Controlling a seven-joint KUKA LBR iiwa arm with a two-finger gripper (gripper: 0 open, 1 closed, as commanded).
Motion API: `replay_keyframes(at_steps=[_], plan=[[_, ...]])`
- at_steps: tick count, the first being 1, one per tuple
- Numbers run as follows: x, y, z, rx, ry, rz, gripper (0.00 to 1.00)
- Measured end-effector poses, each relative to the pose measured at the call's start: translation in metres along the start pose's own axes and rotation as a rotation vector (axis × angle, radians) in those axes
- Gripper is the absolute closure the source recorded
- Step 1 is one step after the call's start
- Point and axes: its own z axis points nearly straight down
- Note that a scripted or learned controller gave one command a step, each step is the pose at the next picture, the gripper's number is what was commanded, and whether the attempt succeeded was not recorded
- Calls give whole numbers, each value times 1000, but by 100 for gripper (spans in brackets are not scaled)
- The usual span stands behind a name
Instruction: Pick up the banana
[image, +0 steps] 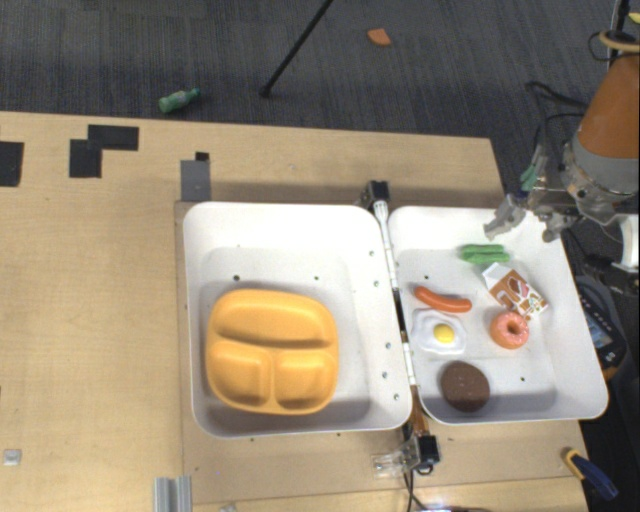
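Hanging over the far right corner of the right bin (590, 400), my claw (525, 222) comes in from the right under the grey wrist and the orange band of my arm (608, 125). Its two fingers (502, 221) stand apart, open, with nothing between them. Where the banana lies I cannot tell: nothing among the things in the bins reads to me as one.

Just below my claw, near the far wall of the right bin, lies a green piece (483, 254). Close beside it, toward the near side, sits a small printed packet (517, 292), and just beside that a pink donut (510, 329). Toward the bin's left wall lies an orange-red sausage (442, 299), with a fried egg (441, 334) just on its near side. A dark brown round disc (465, 385) sits nearest the front wall.

The left bin (230, 230) holds a yellow divided tray (271, 349), lying flat toward its front, well apart from my claw
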Motion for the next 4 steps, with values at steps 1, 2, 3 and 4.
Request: replay_keyframes(at_steps=[1,2,3,4], plan=[[-4,-51,120,-20,-9,-210,0],[58,-96,143,-9,-1,-198,0],[63,-117,143,-17,-2,17,0],[69,-127,143,-18,-2,110,0]])
